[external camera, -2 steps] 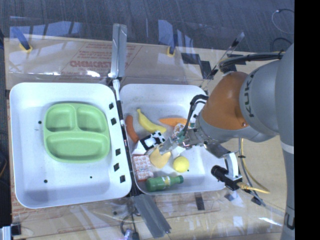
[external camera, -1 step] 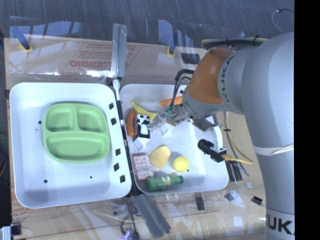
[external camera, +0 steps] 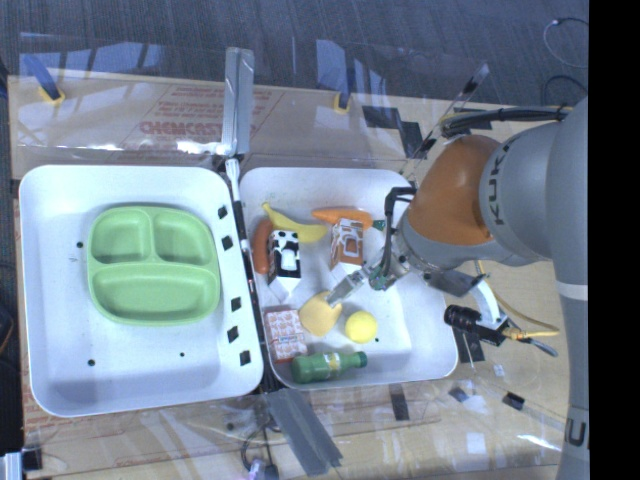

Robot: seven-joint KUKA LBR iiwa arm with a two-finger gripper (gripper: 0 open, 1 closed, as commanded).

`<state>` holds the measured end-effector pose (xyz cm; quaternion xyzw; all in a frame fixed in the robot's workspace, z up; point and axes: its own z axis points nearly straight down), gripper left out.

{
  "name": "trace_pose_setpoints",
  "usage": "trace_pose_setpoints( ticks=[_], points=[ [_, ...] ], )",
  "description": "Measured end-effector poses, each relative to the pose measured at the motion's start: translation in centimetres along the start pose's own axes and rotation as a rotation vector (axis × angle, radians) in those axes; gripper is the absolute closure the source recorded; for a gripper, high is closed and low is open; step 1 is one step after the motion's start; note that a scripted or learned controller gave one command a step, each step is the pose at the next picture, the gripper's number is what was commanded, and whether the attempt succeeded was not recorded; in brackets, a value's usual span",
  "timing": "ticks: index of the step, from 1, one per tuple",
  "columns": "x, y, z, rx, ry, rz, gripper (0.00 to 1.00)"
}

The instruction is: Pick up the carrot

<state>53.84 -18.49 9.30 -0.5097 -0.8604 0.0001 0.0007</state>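
Observation:
The carrot point(external camera: 340, 214) is orange with a green stalk end pointing right. It lies near the back of the right bin point(external camera: 425, 353), between a banana point(external camera: 296, 227) and the arm's wrist. My gripper point(external camera: 350, 286) hangs low over the middle of that bin, pointing down and left. It is about a hand's width in front of the carrot, just below a small brown carton point(external camera: 348, 241) and above a pale yellow fruit point(external camera: 319, 315). I see nothing held in it, and the carrot lies apart from it.
The right bin also holds a reddish sausage point(external camera: 261, 245), a black-and-white carton point(external camera: 285, 257), a lemon point(external camera: 360, 326), a green bottle point(external camera: 328, 364) and a pink packet point(external camera: 283, 333). A green divided plate point(external camera: 155, 265) sits in the left bin point(external camera: 50, 368).

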Motion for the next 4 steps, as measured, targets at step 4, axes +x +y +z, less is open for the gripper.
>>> trace_pose_setpoints(
  ticks=[4],
  points=[
    [-6.4, 6.7, 0.0, 0.001, 0.0, -0.244, 0.0]
  ],
)
